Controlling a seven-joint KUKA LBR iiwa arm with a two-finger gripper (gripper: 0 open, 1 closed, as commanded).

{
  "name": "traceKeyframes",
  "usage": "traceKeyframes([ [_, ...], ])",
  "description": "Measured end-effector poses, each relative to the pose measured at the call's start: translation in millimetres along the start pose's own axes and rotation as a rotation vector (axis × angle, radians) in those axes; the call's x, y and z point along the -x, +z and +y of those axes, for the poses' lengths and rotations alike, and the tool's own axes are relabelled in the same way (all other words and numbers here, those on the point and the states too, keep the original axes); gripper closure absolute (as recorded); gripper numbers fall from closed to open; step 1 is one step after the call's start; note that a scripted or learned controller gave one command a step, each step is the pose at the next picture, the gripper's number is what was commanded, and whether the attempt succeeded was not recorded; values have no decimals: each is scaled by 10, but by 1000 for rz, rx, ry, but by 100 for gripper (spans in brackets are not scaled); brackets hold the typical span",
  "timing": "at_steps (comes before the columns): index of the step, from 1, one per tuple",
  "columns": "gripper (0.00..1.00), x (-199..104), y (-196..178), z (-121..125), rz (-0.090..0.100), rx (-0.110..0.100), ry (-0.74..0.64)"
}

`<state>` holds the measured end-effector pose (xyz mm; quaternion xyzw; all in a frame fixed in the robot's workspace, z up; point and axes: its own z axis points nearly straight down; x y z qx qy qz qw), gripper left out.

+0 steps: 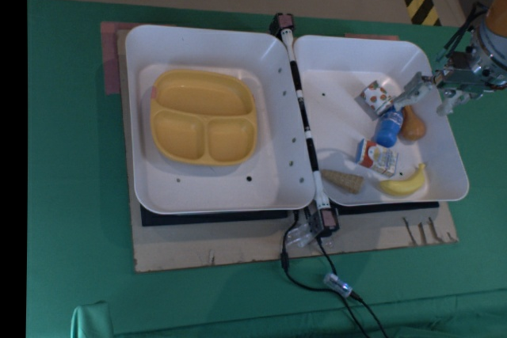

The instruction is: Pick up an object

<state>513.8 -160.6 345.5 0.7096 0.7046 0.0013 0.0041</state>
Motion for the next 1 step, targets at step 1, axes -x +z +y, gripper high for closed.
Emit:
traceKeyframes([
  [1,0,256,1334,506,2,-2,-2],
])
